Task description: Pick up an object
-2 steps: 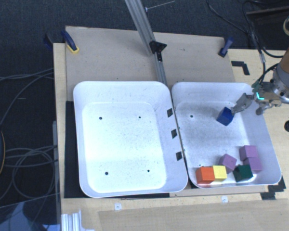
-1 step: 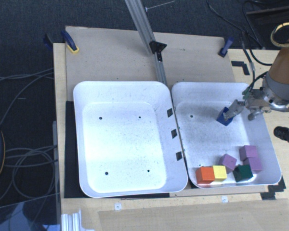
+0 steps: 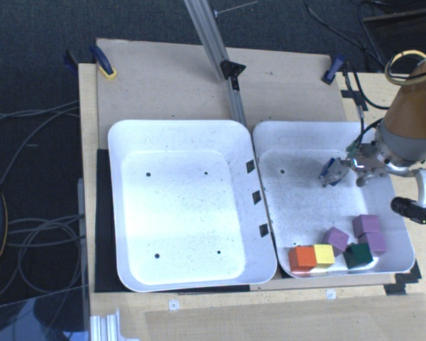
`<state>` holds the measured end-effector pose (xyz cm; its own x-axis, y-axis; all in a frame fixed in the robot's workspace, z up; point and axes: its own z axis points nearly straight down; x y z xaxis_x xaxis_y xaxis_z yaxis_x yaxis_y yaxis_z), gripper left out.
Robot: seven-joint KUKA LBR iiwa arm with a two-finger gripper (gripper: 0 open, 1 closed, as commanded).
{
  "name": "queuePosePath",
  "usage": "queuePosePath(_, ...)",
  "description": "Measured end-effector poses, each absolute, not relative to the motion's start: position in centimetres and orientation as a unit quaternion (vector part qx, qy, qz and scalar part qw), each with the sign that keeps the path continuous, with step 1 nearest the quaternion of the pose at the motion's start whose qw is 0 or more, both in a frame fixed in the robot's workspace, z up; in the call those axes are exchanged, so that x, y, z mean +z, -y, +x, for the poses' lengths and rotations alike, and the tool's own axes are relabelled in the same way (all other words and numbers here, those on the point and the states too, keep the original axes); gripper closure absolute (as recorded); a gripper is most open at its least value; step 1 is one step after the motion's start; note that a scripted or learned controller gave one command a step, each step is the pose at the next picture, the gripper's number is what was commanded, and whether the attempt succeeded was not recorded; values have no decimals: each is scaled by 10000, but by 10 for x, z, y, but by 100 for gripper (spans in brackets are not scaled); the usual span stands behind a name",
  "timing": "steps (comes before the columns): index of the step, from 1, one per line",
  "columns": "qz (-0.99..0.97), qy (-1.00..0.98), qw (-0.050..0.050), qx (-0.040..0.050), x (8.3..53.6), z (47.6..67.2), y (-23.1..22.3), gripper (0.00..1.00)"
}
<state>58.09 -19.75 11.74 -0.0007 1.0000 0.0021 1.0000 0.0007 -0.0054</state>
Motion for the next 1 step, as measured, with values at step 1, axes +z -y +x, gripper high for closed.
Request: queuePosePath(1,-7069,7073,22,10,98,581,197,0)
